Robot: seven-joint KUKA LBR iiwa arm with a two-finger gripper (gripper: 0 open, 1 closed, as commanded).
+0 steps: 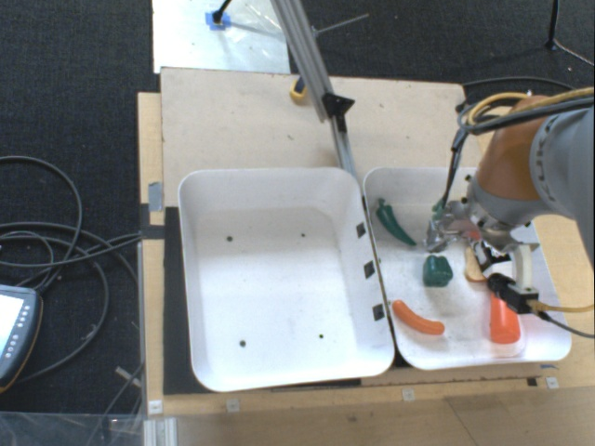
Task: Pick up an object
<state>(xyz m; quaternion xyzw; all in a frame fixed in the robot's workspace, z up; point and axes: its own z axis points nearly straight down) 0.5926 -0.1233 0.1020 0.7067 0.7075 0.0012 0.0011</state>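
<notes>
Dark-green and blocky, a small object (pixel 437 270) lies in the right bin (pixel 409 182), just below the gripper (pixel 437 240) poised over it; the grip state can't be told. This looks like the approach step, and next comes a straight descent centred on the block.
</notes>
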